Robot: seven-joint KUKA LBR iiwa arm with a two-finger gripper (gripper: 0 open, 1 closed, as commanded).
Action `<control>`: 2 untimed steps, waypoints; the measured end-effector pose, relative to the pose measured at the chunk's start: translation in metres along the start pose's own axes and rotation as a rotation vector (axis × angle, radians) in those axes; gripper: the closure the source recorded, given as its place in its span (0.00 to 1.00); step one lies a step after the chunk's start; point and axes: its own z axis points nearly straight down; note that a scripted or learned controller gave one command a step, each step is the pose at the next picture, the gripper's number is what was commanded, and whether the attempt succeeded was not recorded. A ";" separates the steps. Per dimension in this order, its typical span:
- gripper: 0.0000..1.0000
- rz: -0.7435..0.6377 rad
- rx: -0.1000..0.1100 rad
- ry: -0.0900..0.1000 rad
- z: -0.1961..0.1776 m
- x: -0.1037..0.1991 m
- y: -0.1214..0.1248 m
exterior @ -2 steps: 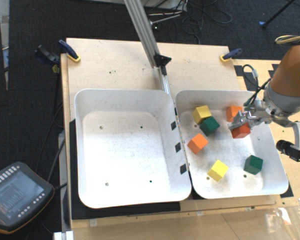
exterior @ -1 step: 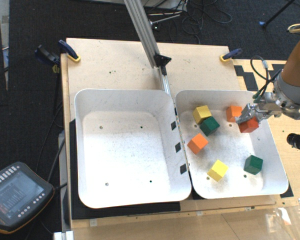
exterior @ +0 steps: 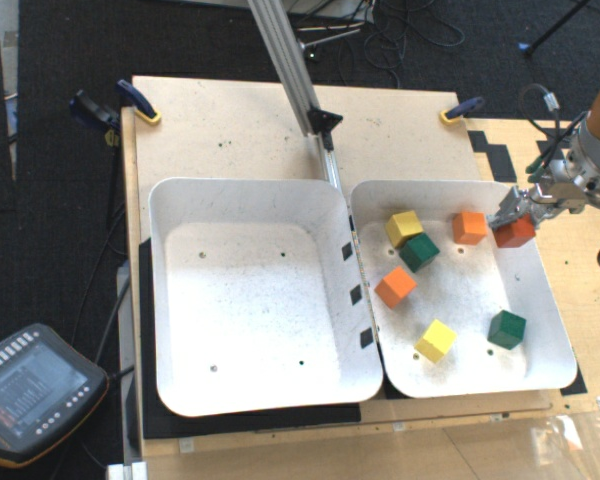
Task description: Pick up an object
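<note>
While poised over the right bin point(exterior: 550, 298), pincer point(exterior: 513, 220) clenched on red block point(exterior: 516, 232), orange block point(exterior: 469, 227) just beside

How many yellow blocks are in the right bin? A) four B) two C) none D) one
B: one yellow block sits near the top beside a green block, and another yellow block lies lower down in the right bin.
</note>
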 end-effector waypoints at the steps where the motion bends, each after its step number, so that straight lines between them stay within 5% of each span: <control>1: 1.00 -0.005 0.006 0.004 -0.002 0.054 0.006; 2: 1.00 -0.005 0.005 0.004 -0.004 0.102 0.020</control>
